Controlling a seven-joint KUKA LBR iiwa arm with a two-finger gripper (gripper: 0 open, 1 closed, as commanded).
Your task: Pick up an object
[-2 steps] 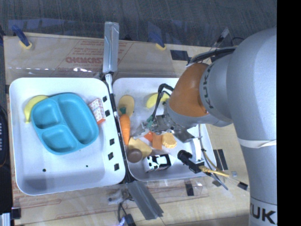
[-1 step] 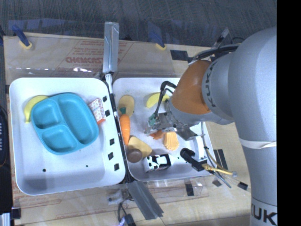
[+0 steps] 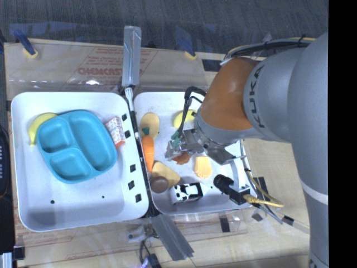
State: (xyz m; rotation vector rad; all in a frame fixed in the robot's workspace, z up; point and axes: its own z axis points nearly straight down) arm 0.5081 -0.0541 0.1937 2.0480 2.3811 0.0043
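**Claw low in the right bin, over the small orange piece**

I see the claw (image 3: 179,144) down inside the right bin (image 3: 167,102), under the orange band of the arm (image 3: 234,94). Whether it is open or closed, and whether it has hold of anything, I cannot tell; the wrist covers too much.

I judge the target to be the small orange-brown piece (image 3: 181,159), just below the claw tip and touching it or almost. A pale yellow piece (image 3: 203,167) lies just to the lower right of the claw. The carrot (image 3: 148,152) is to its left, long axis running up and down in the view, parallel to the bin divider. A black and white toy (image 3: 187,192) is further below.

Far left of the claw, in the left bin (image 3: 22,205), rests a blue tray (image 3: 78,144).

I would go straight down, no sideways move.
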